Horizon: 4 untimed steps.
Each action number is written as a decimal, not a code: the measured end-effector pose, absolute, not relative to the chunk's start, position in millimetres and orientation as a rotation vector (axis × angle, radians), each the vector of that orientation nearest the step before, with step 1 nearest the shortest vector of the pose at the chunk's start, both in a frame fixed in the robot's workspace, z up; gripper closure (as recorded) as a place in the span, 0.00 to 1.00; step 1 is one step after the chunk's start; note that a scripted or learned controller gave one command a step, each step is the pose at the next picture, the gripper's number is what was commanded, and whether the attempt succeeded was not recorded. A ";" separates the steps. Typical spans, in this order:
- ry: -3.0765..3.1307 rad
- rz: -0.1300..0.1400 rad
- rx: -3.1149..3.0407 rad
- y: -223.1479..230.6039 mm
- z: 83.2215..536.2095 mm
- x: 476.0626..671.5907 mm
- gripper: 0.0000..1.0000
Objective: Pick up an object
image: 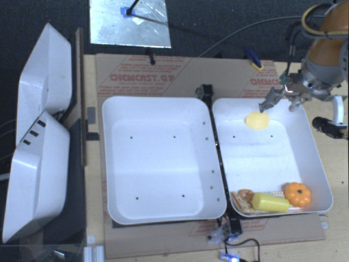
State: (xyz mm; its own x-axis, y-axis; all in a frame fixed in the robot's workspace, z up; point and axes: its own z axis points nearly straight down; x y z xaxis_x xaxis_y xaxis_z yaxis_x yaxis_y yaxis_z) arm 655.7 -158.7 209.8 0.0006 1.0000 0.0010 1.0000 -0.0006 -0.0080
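Pincer (280, 104) over the right bin (316, 162)
It is spread wide, pinching nothing, just beside the yellow disc (257, 120) at the bin's far end.

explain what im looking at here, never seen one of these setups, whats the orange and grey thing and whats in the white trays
The orange and grey thing is a robot arm, reaching in from the right. At its tip is a gripper with two jaws, spread open and holding nothing, just above a pale yellow disc.

The picture comes from one camera fixed above the bench, looking down at a slant.

Two shallow white bins sit side by side. The right bin holds the disc near its far edge, and along its near edge a small orange pumpkin, a yellow piece and a tan pretzel-like item. The robot's job is to pick up one object.
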 end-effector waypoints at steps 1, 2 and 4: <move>-2.223 -0.001 -2.222 -158.5 215.2 657.6 0.00; -2.221 0.001 -2.220 -158.6 173.8 655.2 0.00; -2.220 0.003 -2.219 -161.7 81.8 653.2 0.00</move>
